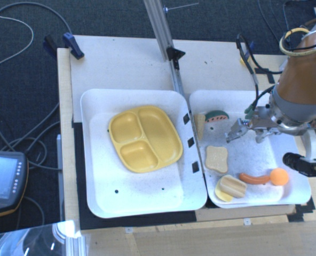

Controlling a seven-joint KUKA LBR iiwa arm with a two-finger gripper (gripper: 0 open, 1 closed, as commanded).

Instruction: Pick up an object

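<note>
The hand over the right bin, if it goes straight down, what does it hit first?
Probably the bare floor of the right bin; the hand hangs between the watermelon slice and bread slice, though depth is unclear.

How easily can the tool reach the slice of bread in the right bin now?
Probably yes. The tool hovers over the right bin, and the slice of bread lies flat just below-left of it with open bin floor between them. The watermelon slice and carrot sit off to the sides.

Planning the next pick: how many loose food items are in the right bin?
5, though the arm may hide more: watermelon slice at the bin's far left, bread slice mid-left, sandwich roll at the near edge, carrot beside it, orange ball at the carrot's right end.
</note>
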